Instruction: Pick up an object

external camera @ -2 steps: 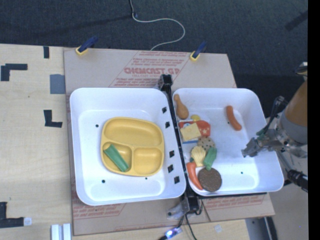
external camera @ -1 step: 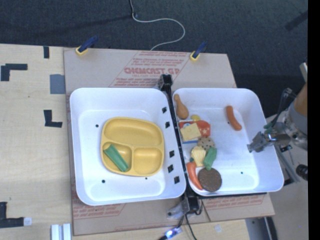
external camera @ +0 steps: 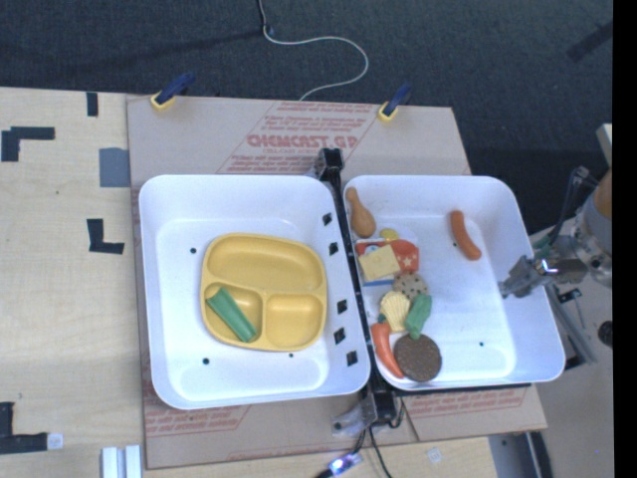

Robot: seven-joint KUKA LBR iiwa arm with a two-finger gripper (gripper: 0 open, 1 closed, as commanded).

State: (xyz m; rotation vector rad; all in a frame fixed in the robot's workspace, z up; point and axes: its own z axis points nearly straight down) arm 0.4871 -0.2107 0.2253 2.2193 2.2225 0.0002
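My gripper [external camera: 520, 278] hangs over the right rim of the right bin [external camera: 498, 361], apart from every object. The right bin holds several toy foods along its left side. A brown drumstick [external camera: 359, 213] lies at the top, with a yellow cheese slice [external camera: 377, 263] and a red piece [external camera: 406, 256] below it. Further down come a speckled cookie [external camera: 407, 286], a pale corn piece [external camera: 394, 312], a green pepper [external camera: 419, 314], an orange carrot [external camera: 385, 349] and a round brown patty [external camera: 417, 358]. An orange sausage [external camera: 465, 235] lies alone nearer the gripper.
The left bin [external camera: 169, 297] holds a yellow divided plate [external camera: 267, 289] with a green vegetable [external camera: 232, 314] in its lower left compartment. Both bins rest on a cardboard sheet [external camera: 289, 137] held by clamps. A white cable [external camera: 318, 58] loops beyond the bench.
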